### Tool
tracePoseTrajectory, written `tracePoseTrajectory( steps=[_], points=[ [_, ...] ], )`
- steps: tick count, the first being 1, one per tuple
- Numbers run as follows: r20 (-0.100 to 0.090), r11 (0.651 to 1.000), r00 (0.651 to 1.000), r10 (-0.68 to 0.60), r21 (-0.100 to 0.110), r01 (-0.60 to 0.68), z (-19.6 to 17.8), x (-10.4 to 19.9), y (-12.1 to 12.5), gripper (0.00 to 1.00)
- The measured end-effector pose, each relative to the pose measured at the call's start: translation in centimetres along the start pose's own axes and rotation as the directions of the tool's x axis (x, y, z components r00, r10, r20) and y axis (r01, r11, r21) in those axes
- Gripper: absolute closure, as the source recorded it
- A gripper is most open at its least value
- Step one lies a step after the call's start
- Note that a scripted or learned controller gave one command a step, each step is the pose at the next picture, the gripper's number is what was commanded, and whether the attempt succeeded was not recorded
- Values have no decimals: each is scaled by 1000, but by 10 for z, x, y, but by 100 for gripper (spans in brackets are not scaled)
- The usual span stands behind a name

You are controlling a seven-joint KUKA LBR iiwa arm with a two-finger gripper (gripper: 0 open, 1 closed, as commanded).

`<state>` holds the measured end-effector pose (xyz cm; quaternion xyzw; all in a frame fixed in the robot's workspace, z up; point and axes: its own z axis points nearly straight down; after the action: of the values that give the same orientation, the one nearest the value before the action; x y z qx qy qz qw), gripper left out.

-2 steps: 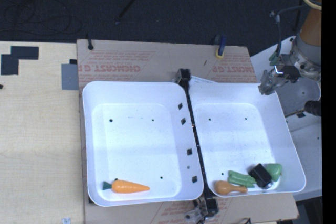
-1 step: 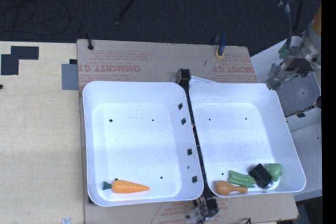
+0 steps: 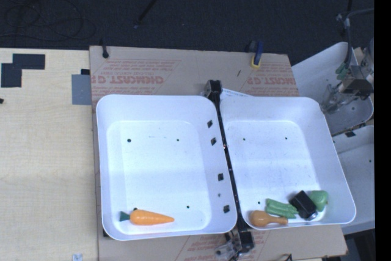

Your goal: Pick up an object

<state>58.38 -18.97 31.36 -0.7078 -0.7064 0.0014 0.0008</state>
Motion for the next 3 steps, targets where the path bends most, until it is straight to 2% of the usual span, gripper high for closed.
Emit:
tracePoseTrajectory(
  steps=[1, 2, 3],
  points=[
    [-1, 1000, 1000, -3, 3, 3, 62, -13, 36, 100],
    [0, 1000, 1000, -6, -3, 6, 61, -22, 53, 100],
    [0, 1000, 1000, -5, -7, 5, 6, 14, 61, 100]
  ],
)
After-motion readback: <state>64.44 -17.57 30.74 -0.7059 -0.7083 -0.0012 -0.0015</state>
